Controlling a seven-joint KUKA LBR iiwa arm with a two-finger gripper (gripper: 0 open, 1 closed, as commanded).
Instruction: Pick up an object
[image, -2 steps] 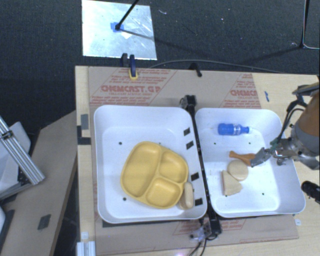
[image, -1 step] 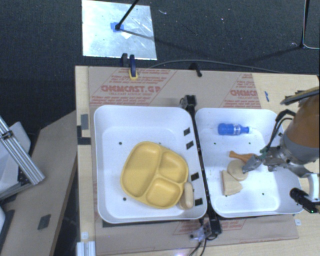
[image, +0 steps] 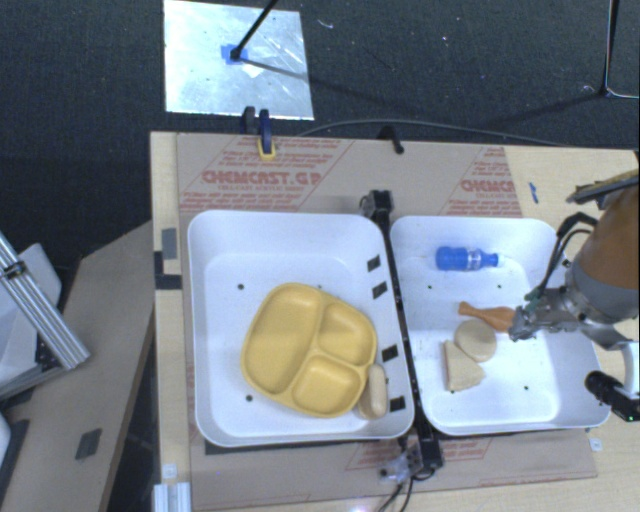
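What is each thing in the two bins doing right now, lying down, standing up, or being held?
Yellow tray: lying flat in the left bin, right side up.
Beige piece: resting against the tray's edge.
Blue bottle: on its side in the right bin.
Wooden spoon: lying flat, the pincer at its end.
Round tan piece: lying flat, overlapping the tan wedge.

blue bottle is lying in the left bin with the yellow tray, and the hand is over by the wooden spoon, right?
Not quite. The camera view shows the blue bottle lying in the right bin, near its far wall. The yellow tray sits in the left bin. The rest holds: the hand is by the wooden spoon.
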